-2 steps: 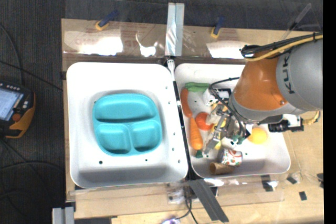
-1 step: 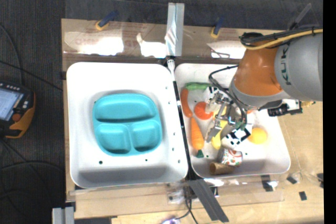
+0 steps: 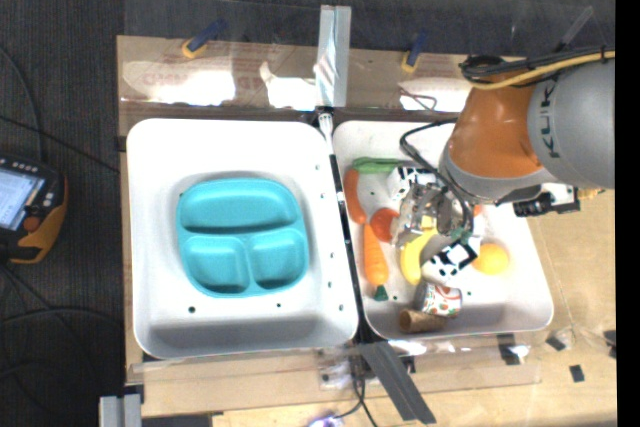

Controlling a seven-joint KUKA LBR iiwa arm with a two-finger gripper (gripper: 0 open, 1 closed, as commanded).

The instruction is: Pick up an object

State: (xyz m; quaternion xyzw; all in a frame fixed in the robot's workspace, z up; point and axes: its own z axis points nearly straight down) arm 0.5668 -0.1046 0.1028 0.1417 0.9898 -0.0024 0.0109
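Several small toy-food pieces are piled in the right-hand shallow white bin [image 3: 535,310], which sits toward the right end of the bench [image 3: 200,75], and the end effector [image 3: 425,215] is down among them near the middle of that bin. Honestly can't tell whether it's released, clenched or has anything in it, since the wrist hides it. The likeliest target looks like the yellow banana-shaped plastic piece [image 3: 411,260] just below it, touching the long orange plastic carrot [image 3: 374,258] on its left, with a black-and-white checkered block [image 3: 450,258] just to its right. My guess is it's hollow plastic: very light, stiff, nothing to break, but smooth and curved, so it could squirt out of a pinch. I'd take it across the fat middle, not the tapered tips. The round orange ball-like fruit [image 3: 490,259] near the bin's right wall would roll away easily. The left white bin [image 3: 150,215] holds a turquoise plastic divided tray [image 3: 242,233].
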